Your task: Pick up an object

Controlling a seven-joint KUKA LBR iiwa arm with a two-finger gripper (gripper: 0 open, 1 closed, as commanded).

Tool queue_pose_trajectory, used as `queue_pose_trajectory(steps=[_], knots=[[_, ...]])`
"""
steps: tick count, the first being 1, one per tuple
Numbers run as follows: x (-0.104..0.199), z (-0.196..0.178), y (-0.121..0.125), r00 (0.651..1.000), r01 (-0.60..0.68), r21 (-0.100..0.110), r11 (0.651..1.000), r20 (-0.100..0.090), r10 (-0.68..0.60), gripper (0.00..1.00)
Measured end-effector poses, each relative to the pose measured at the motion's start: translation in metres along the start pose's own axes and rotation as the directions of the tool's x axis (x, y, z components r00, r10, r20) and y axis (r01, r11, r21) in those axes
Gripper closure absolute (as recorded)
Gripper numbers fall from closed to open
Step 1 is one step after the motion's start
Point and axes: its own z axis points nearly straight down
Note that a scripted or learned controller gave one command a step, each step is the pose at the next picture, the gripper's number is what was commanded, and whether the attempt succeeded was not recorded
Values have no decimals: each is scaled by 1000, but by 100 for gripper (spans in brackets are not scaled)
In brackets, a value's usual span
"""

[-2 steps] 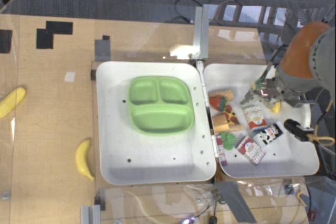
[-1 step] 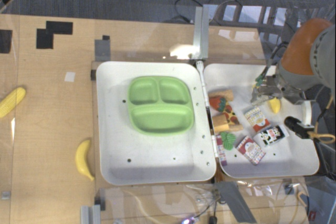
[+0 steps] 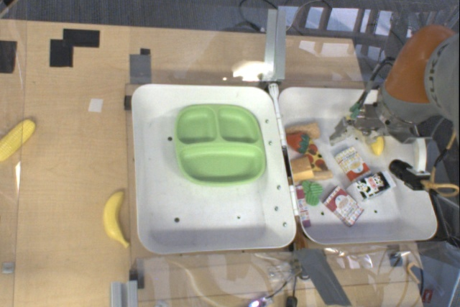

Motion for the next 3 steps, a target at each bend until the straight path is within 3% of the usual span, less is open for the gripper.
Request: queue_pose_trajectory(steps=[1,2,3], knots=[[-20,8,-75,1000,3,3,1000,3,-3,0],[-18,0,-73,1000,7,0,1000,-1,-7,100],[35,-87,-104,1000,18,12,1000,1,-18,100]])
